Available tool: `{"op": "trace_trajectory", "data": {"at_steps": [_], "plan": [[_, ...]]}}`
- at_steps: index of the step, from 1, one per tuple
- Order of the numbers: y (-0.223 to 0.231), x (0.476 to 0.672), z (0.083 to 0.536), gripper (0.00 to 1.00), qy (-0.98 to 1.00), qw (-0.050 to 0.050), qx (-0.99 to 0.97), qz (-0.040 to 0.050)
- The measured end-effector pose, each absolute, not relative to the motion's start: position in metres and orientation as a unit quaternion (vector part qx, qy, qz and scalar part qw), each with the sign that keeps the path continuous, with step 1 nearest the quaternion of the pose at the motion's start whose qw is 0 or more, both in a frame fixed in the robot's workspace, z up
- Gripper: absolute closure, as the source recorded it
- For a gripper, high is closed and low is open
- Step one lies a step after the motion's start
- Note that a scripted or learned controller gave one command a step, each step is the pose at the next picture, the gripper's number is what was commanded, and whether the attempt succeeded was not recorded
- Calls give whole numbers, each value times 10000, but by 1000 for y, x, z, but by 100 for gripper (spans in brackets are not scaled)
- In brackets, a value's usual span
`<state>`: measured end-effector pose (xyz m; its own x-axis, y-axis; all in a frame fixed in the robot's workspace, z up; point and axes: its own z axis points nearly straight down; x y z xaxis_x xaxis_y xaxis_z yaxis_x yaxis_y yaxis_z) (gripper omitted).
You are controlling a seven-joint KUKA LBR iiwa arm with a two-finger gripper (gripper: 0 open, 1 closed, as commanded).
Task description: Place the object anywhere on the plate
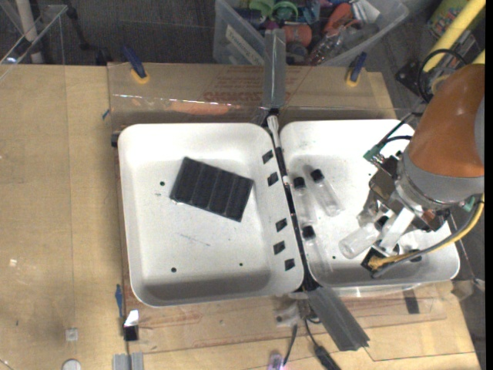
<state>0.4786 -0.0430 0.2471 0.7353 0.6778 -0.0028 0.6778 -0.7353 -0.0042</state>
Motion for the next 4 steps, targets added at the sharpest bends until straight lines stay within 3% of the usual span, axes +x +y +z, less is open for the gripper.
{"op": "trace_trajectory", "data": {"at_steps": [1,2,3,4], "plan": [[-7,480,315,100,-1574,-1,-9875,10],[25,505,328,100,-2915,-2,-9566,7],[48,538,302,100,-4215,12,-9068,20],[77,537,378,100,-6084,-3,-7936,2]]}}
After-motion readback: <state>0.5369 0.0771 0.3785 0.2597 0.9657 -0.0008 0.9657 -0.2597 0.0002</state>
